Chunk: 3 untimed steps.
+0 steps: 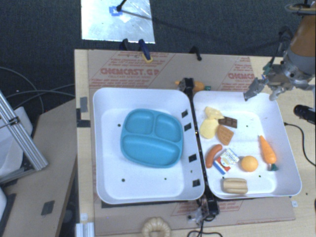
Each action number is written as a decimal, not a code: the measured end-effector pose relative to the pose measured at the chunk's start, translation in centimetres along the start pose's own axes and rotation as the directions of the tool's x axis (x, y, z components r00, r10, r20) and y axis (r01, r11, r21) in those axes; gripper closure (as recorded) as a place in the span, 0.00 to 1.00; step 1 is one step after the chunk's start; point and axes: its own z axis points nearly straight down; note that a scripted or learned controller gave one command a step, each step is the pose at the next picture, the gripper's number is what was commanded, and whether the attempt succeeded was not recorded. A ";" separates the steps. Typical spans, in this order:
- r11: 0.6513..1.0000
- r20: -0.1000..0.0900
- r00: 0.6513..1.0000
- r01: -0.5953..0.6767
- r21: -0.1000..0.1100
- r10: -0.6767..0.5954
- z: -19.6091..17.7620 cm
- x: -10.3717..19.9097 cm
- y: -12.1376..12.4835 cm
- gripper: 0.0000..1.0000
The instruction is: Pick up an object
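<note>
Fingers spread open, holding nothing, hang above the right bin's far rim, well apart from the carrot near its right wall.

Arm cropped at right edge

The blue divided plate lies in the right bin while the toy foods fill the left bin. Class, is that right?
Not quite. The camera view shows the blue divided plate in the left bin, and the toy foods, such as the carrot and orange, in the right bin.
</note>
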 end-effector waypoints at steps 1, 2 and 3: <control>1.000 0.002 1.000 0.002 -0.013 -0.002 -0.8 0.0 0.2 0.00; 1.000 0.001 1.000 0.005 -0.009 -0.005 4.6 0.8 0.9 0.00; 1.000 0.001 1.000 0.006 -0.008 -0.006 10.1 0.9 1.9 0.00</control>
